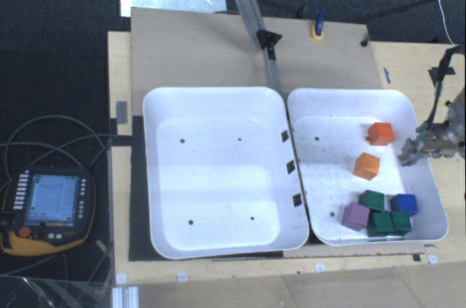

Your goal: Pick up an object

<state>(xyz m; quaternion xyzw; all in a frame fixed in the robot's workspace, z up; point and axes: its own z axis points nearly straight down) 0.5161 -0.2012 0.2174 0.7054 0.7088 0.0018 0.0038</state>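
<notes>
The right bin (320,154) holds several small blocks. A red-orange cube (379,132) sits near its far right side, with an orange cube (367,166) just in front of it. At the near right corner a purple cube (355,215), a blue cube (404,204) and green cubes (378,223) crowd together. My gripper (412,151) hangs at the bin's right rim, a little right of the two orange cubes and apart from them. I see no block in it.
The left bin (156,154) lies beside the right one. A slanted metal pole (247,1) crosses the back of the bench. A teach pendant (47,208) with cables rests on the floor at the left. A yellow clamp (318,28) sits on the far edge.
</notes>
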